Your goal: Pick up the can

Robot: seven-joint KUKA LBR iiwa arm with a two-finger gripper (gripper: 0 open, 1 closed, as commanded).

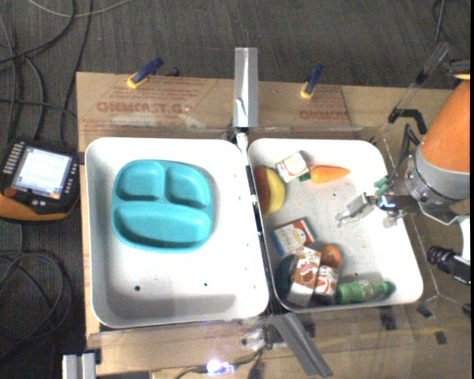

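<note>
Camera view, fixed overhead at a slant: two shallow white bins side by side on a cardboard-covered bench. Left bin (103, 290) holds one turquoise compartment tray (164, 204), lying flat toward the bin's far half. Right bin (403, 235) holds the clutter. Far end: a small white carton (292, 166) just beside a carrot (329, 174), with a banana and a dark red fruit (269, 189) against the left wall. Middle: a small blue-and-white box (294, 236). Near end, crowded together: a can with a red and white label (308, 273), leaning among its neighbours at the near-left part of this bin; a dark round item (286, 272) touching its left side; a small orange-brown ball (331, 255) just beyond it; a green bottle (363, 290) lying on its side along the near wall, to the can's right. Gripper (354, 210) hangs over the right bin's bare middle, near the right wall, well apart from the can; its two fingers look spread, nothing between them. Arm: grey wrist with orange band (450, 133) at the right side. Outside the bins: a teach pendant (33, 181) with lit screen on the floor at left, two blue-and-yellow clamps (144, 72) on the bench's far edge, and an upright metal post (245, 89) between the bins.
</note>
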